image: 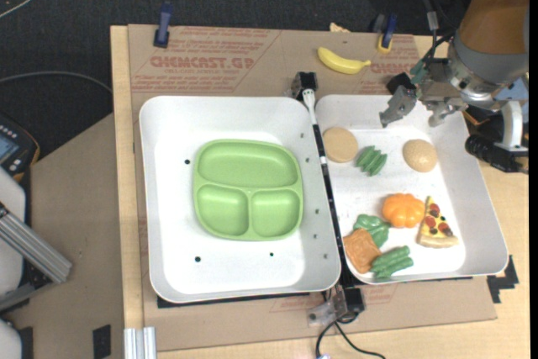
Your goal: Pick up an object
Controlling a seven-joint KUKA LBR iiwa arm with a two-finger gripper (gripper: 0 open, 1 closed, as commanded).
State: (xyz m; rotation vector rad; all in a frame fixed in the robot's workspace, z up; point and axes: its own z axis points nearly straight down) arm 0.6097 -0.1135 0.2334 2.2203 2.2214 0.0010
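My gripper (418, 108) hangs over the far edge of the right bin (479, 181), its two fingers spread open with nothing between them. Below it in that bin lie a tan round bun (419, 155), a second tan bun (340, 144) and a green pea pod (370, 160). Nearer the front are an orange pumpkin (402, 210), a pizza slice (436, 224), a toast slice (361, 249) and green vegetables (391, 261). A yellow banana (342, 60) lies on the board outside the bins.
The left bin (164, 181) holds a green divided plate (248, 187). Blue clamps (162, 24) (387, 31) grip the board's far edge. The arm's orange band (500, 8) rises at the right.
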